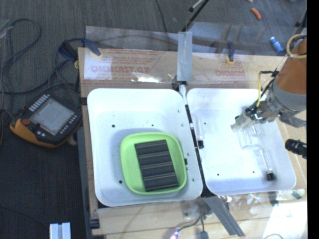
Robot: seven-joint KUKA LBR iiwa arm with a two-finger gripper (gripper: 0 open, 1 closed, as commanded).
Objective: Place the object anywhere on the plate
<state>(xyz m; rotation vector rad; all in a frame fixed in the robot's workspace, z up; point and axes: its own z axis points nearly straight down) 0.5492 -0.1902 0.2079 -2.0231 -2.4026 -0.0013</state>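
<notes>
the arm (294,68) is cut off by the right edge.

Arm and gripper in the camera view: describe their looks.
The arm is grey with an orange band above the wrist and thin cables, one yellow, running along its side. The gripper is pale and translucent, blending into the right-hand white bin.

Both bins (99,118) are formed of smooth white plastic with a faint sheen. The plate (128,153) is moulded in matt green plastic, and a ribbed dark grey block (156,165) is seen on it. The gripper (247,126) is built from clear, glossy plastic.
</notes>
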